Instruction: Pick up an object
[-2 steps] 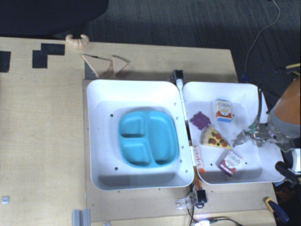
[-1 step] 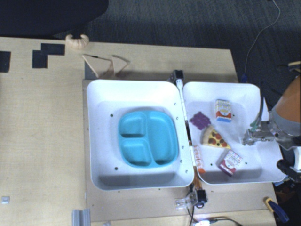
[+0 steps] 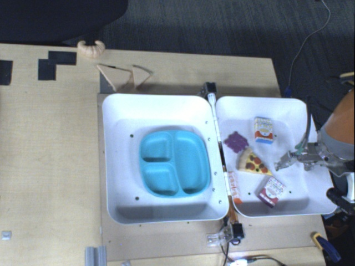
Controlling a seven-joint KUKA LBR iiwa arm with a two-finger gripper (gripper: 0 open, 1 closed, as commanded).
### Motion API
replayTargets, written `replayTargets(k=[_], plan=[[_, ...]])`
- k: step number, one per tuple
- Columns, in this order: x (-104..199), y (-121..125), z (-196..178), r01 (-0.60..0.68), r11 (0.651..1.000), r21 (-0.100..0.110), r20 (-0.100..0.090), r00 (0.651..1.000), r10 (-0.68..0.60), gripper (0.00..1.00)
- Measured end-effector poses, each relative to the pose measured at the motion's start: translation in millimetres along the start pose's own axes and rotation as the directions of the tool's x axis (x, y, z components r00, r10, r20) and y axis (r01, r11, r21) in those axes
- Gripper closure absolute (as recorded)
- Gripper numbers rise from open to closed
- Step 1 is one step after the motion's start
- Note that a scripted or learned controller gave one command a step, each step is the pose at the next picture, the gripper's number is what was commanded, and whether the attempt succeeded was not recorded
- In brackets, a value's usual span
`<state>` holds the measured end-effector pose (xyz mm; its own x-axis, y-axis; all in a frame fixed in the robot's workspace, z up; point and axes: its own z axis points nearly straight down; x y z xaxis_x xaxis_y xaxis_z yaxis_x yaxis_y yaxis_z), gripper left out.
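Judging from the approach stage, nothing is held by the gripper [image 3: 284, 162], its fingers seen slightly parted above the right white bin [image 3: 294, 108], so a descent onto the triangular toy pizza slice [image 3: 253, 163] just beside it is called for.

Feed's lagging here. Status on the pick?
Gripper low in right bin, nothing between its fingers. Pizza slice toy just beside it, untouched. Small red carton close below.

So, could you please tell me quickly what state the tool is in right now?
Tool: cannot be told; it hovers over the right bin, just right of the pizza slice, with nothing seen in its grip.
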<state>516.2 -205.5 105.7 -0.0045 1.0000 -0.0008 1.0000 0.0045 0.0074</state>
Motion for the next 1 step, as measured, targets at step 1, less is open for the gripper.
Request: replayTargets(k=[1], plan=[[22.9,-26.8,18.3,-0.004,1.000,-0.003,0.003,1.000,0.004,0.00]])
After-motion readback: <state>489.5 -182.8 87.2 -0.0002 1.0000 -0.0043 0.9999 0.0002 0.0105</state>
